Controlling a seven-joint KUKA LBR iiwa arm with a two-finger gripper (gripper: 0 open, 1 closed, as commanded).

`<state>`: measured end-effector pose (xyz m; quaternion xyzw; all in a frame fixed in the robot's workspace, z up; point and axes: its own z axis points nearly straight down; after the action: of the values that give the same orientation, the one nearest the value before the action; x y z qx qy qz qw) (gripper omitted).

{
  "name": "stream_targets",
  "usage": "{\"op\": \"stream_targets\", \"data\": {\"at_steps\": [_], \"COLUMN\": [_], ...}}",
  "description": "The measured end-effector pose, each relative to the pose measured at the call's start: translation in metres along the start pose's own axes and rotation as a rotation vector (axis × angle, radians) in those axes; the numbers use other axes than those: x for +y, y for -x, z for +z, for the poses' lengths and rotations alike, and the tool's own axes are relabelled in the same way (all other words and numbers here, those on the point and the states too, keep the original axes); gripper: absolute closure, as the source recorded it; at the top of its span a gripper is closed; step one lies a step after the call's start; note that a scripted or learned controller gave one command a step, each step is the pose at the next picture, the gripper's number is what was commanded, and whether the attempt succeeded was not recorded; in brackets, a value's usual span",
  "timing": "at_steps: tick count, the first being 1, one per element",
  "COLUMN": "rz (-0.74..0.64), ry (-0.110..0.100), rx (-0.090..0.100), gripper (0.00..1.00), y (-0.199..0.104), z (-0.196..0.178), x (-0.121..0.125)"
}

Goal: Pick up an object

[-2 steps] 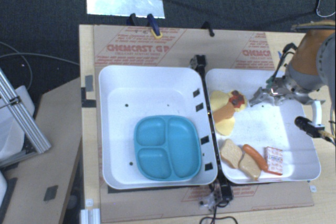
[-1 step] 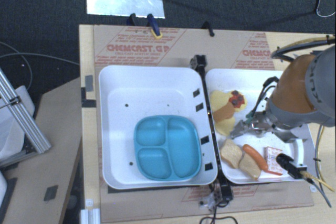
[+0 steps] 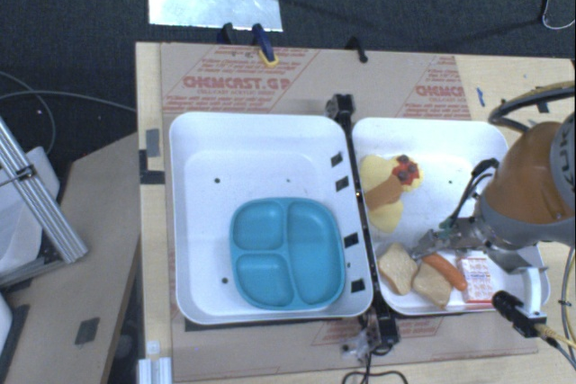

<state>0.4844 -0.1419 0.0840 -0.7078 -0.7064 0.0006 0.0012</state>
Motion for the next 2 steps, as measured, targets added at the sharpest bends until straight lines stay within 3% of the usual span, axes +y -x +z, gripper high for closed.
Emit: {"op": "stream_targets", "data": {"at_steps": [1, 2], "rz": [-0.004, -0.017], "ry": [0.008, 0.024], "rx": [-0.003, -0.002], "gripper": [1.00, 1.00], "y": [-0.001, -0.065], "z": [-0.012, -0.137], "x": [0.004, 0.108]}}
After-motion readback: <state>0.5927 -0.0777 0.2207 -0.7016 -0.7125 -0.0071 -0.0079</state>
